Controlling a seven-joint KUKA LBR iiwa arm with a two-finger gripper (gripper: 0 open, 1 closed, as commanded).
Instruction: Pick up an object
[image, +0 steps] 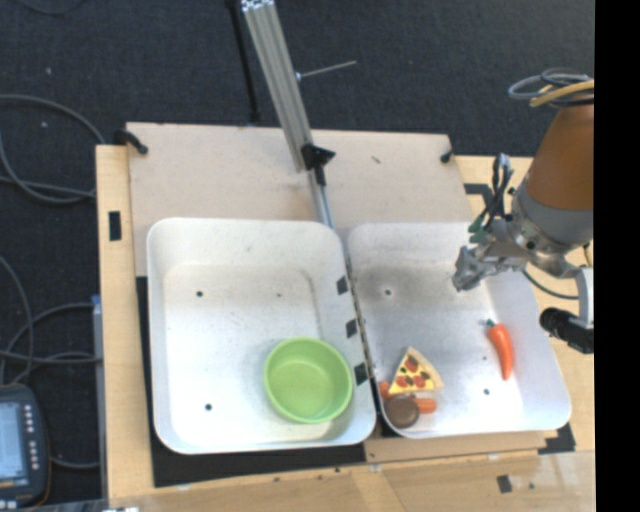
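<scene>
Dark carpet surrounds our surface, where our claw (470, 272) hovers in the right bin (440, 245), fingers unreadable, above the carrot (501, 350) lying near the surface's right edge, likely our pick.

Even, bright overhead light, soft shadows on the white bins (180, 250), slight overall blur
</scene>
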